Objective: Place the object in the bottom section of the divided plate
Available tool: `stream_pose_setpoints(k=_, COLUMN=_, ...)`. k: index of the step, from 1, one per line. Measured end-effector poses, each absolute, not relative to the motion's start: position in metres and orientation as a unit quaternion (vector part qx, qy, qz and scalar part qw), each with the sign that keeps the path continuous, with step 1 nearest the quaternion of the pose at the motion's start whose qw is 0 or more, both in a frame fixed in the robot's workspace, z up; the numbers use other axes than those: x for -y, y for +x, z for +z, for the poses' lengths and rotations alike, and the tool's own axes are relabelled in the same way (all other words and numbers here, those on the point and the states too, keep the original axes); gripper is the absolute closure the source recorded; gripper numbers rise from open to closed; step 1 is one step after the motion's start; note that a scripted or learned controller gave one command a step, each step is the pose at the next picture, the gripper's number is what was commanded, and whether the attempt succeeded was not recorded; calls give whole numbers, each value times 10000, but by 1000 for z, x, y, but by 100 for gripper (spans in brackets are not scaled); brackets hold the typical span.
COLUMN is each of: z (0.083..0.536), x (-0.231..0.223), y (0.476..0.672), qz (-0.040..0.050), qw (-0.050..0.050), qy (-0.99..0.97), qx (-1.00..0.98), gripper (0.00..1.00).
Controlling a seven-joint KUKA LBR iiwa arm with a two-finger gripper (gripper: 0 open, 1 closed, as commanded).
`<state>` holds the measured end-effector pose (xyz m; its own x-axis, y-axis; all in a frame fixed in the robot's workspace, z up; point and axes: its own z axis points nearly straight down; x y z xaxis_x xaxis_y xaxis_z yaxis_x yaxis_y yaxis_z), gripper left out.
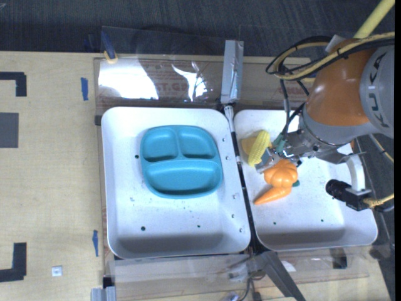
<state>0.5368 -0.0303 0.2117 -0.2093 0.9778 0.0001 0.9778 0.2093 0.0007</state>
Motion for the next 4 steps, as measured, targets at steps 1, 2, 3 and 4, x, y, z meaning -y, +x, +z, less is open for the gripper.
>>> stream_pose_setpoints(k=1, z=183, x=-46, y=577, qz=-3, qw=3, qy=6626, qx=-7489, gripper=100)
stream_pose_setpoints(k=2, z=184, x=-54, y=587, qz=3, qw=8, qy=6970, qx=-7171, gripper=100)
stream_pose_setpoints(k=3, z=148, x=-126, y=606, qz=-1, qw=-5, qy=6594, qx=-7518, gripper=100)
stream_pose_setpoints(k=4, z=149, x=-124, y=607, qz=5, qw=7, qy=6602, qx=-7511, gripper=0)
